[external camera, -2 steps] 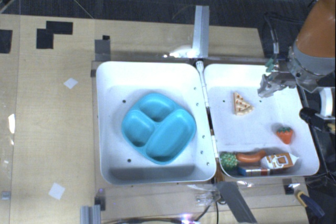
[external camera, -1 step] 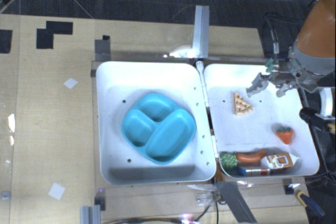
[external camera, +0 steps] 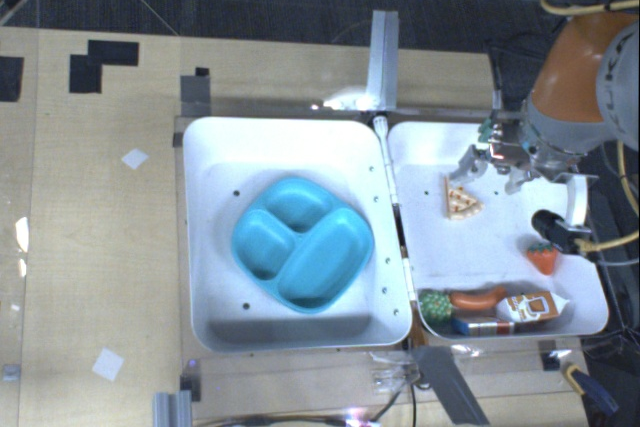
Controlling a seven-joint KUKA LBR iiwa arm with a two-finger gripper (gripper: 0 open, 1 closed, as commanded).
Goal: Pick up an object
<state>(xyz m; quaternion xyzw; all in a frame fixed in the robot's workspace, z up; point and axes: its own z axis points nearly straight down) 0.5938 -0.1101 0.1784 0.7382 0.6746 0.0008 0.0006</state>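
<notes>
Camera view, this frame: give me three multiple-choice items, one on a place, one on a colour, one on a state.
1. Where does the divided plate lie?
A. left bin
B. right bin
C. bare bench

2. What colour is that plate?
A. red
B. blue
C. yellow

3. How does the gripper stand to the pizza slice?
A. above it and apart
B. clamped on it
C. carrying it over the left bin

Answers: 1 A, it sits inside the left bin. 2 B, it is light blue. 3 A, white floor of the right bin shows between them.
</notes>
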